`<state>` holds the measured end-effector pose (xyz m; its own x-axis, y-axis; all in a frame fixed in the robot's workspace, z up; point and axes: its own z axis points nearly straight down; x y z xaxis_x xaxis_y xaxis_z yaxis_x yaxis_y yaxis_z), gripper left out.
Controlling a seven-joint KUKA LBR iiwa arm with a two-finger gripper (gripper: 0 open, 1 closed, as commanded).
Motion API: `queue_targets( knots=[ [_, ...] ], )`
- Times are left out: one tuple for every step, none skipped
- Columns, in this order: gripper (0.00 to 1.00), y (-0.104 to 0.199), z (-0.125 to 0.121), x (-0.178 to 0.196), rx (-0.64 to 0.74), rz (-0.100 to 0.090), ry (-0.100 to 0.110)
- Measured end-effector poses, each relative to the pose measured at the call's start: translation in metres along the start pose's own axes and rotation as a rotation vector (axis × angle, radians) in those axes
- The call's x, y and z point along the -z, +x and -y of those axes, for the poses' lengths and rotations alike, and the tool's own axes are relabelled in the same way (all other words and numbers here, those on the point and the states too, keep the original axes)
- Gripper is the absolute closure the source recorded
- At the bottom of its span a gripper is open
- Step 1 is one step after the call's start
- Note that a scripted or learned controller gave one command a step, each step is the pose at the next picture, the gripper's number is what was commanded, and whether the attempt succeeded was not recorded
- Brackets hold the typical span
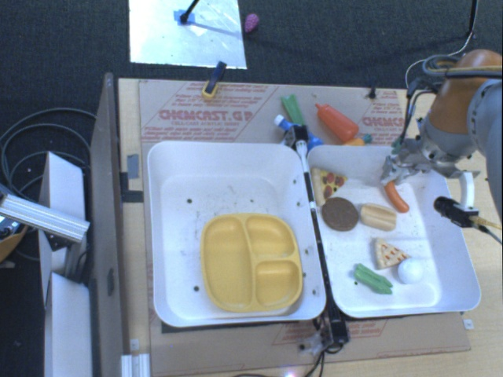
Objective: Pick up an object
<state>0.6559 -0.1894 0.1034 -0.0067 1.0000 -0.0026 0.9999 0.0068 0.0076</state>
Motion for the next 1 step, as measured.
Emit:
queue_targets(
  knots=[
    [1.00,0.0905,0.0028,0.0349,0.005,-0.005,0.003]
  ],
)
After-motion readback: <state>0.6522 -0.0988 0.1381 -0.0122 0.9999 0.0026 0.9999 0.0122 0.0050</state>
